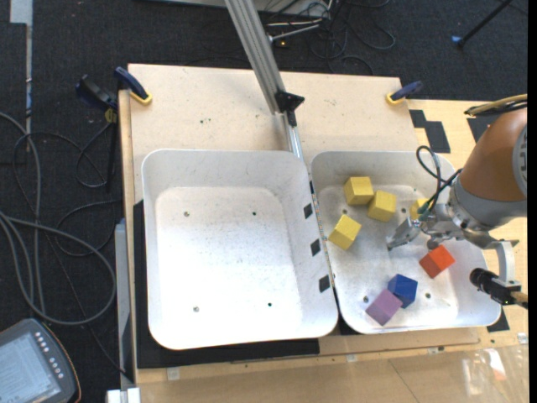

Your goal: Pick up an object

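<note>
I'm looking down on the two bins, and my arm (495,170) is in from three o'clock, wrist bent low over the right bin (336,170). The gripper (409,232) sits near the middle of that bin, angled toward nine o'clock, with grey fingers visible, but from up here I cannot tell whether the jaws are spread or pressed together, and I see nothing between them.

All the candidates are in this bin. Three yellow blocks cluster at about ten o'clock from the gripper: one at the top (359,190), one just beside it to the lower right (383,206), and one lower left, near the bin's inner wall (345,232). The orange block (437,261) lies just beside the gripper at about four o'clock, close under the wrist. Down at six o'clock the blue block (404,289) and the purple block (384,306) are touching, corner to side.

The left bin (159,175) has only speckles in it, so I take it as the drop side.

My read: the gripper is low because it's working a grasp, and the orange block is the nearest target. It's tilted, though, so a pinch could slip off an edge. The blue and purple pair would be awkward, since closing on one would shove the other.
</note>
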Available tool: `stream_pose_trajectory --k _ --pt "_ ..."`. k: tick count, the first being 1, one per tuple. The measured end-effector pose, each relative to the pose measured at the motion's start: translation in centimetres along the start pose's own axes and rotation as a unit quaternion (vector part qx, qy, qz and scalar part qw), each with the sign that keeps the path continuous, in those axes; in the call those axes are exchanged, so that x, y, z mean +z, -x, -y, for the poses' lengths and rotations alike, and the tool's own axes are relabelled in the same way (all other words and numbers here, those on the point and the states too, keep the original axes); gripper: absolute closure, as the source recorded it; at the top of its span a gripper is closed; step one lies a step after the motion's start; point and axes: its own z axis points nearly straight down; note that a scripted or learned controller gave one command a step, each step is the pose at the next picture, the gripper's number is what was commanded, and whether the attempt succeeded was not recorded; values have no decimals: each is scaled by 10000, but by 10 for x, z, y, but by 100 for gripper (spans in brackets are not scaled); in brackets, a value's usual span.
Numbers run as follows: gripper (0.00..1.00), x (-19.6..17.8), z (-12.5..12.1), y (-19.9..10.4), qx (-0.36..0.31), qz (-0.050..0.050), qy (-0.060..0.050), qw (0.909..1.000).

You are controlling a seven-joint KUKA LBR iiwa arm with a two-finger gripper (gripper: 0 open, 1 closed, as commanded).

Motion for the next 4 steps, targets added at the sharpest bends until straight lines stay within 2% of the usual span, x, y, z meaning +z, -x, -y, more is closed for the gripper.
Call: stream_pose_trajectory --k 1,4 --pt "100 -14 -2 0 -2 9 34 10000" --pt "100 -190 -13 -9 -21 20 60 10000"
